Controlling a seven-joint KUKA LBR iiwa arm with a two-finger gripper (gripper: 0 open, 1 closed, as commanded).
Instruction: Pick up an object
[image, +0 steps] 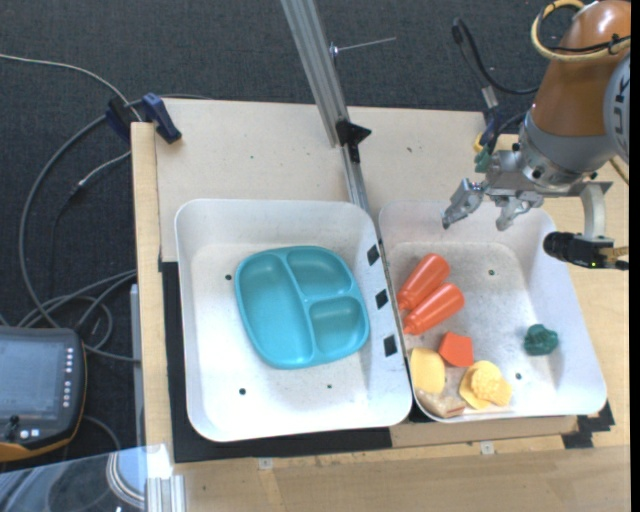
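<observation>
Colours: both bins white, left bin (200, 330) and right bin (575, 340). Divided plate (300, 305) teal. Two carrots (430, 295) orange-red. Small block (456, 349) orange. Two food pieces (428, 372) at the right bin's near edge yellow. Small lump (541, 340) dark green. Bench (260, 150) pale tan, speckled. Arm (580, 90) grey, orange band.
</observation>
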